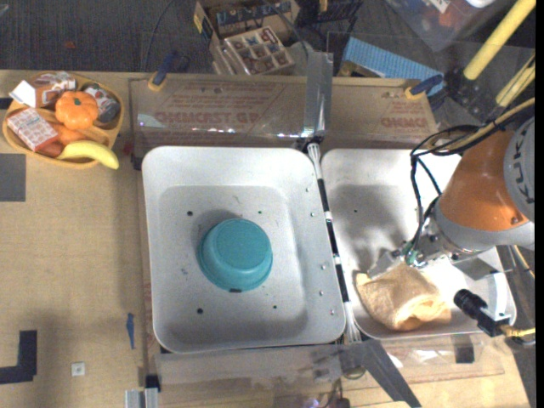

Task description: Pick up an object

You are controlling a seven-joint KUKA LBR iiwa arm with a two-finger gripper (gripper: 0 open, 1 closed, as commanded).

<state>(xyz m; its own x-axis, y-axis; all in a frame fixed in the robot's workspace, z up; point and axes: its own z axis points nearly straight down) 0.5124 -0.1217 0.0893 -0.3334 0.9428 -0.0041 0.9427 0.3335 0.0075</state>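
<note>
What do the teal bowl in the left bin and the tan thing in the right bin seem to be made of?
Teal bowl: likely plastic, matte and smooth, one even colour, lying upside down. Tan thing: seems soft, perhaps cloth or a sponge, since its surface is crumpled and uneven; the view leaves it open.

Even overhead light was flooding the bench, the two shallow white plastic bins [170,177] glowing bright, almost washed out. Left of the pincer [414,257], the round teal plastic bowl [236,254] threw a soft shadow. Behind it, the floor stayed dim, slightly soft.
</note>
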